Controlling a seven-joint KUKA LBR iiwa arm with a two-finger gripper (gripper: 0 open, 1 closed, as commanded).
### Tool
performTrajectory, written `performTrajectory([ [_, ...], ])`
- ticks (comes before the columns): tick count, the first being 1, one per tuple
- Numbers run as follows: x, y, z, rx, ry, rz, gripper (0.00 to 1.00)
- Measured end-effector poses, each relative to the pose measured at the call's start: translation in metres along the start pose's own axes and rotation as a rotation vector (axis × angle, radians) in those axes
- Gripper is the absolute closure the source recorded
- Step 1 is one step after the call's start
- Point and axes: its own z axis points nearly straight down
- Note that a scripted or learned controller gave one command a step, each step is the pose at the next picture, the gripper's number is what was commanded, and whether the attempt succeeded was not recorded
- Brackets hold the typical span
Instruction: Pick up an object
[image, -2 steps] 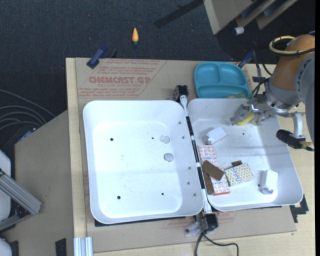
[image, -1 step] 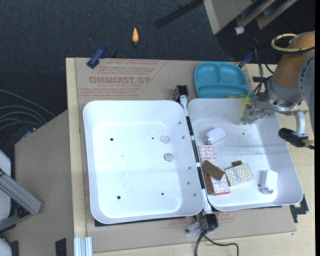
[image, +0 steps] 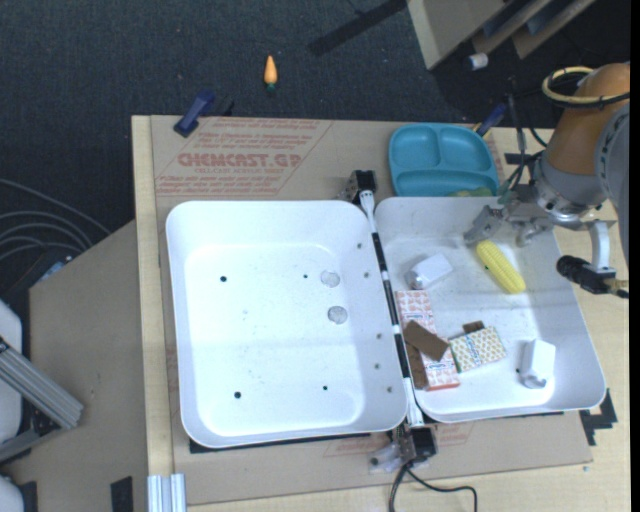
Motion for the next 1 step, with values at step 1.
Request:
performTrajectory([
  [1, -0.0001, 0.0008, -0.0108, -0.003, -0.003, -0.001, 1.00],
])
